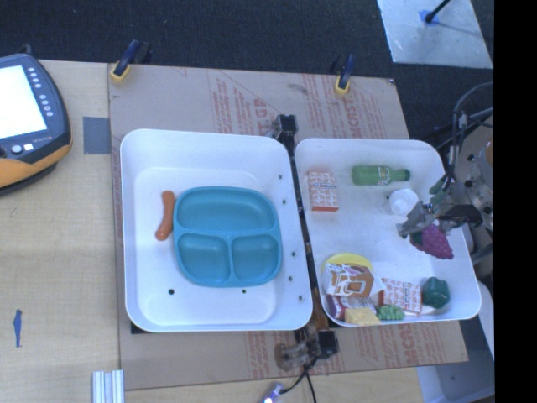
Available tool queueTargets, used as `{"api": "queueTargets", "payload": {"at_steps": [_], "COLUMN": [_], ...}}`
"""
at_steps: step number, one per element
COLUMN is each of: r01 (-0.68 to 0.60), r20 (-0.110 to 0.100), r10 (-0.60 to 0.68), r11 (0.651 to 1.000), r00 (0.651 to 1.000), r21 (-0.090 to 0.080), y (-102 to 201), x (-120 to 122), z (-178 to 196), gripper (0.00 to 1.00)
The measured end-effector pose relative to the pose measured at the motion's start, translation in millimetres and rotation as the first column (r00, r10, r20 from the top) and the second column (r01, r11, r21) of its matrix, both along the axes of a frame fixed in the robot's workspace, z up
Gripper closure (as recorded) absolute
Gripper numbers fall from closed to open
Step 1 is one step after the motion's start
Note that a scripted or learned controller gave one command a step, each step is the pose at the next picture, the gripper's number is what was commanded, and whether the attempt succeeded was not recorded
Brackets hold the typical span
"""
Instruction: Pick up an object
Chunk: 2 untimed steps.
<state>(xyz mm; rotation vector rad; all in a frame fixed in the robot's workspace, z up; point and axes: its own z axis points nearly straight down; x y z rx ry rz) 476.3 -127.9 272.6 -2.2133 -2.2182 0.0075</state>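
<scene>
Purple grapes (436, 242), a small knobbly toy bunch, sit at the right bin's (369, 148) right edge, directly below the gripper (417, 222). The arm reaches in from the right, apparently to take them. Whether they are pinched or merely touched cannot be told from this slant.

Tray (227, 234) and sausage (165, 215) in left bin (134, 225), bottle (379, 175) in right bin (369, 148)
</scene>
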Motion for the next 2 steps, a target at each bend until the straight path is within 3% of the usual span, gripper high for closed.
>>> {"api": "queueTargets", "payload": {"at_steps": [1, 2], "r01": [-0.003, 0.0], "r20": [0.001, 0.003], "r10": [0.003, 0.0], "r11": [1.0, 1.0], "r00": [1.0, 1.0], "r21": [-0.001, -0.002], "y": [12.1, -24.3], "x": [0.5, 3.3], "z": [-3.6, -5.9], "gripper": [1.0, 1.0]}}
